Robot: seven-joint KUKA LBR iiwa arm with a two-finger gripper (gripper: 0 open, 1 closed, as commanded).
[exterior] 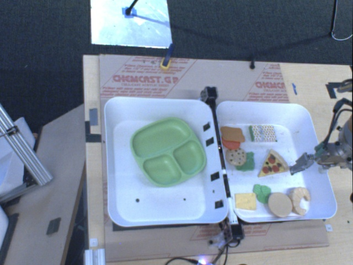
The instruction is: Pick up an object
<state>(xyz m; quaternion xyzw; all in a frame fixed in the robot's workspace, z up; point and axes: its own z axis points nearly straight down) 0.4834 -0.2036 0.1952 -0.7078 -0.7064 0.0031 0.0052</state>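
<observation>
Jaws (299,164), state unclear, hover over right bin's (314,131) bare floor beside pizza slice (273,164).

The claw (300,164) hovers at the right bin's (309,120) right edge beside the pizza slice (272,164); a green divided plate (168,150) lies in the left bin (118,115)

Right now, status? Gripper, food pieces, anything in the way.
Gripper over right bin's right side, holding nothing. Pizza slice nearest, just left of it, untouched. Cookie and bread round beyond; nothing in the way.
</observation>
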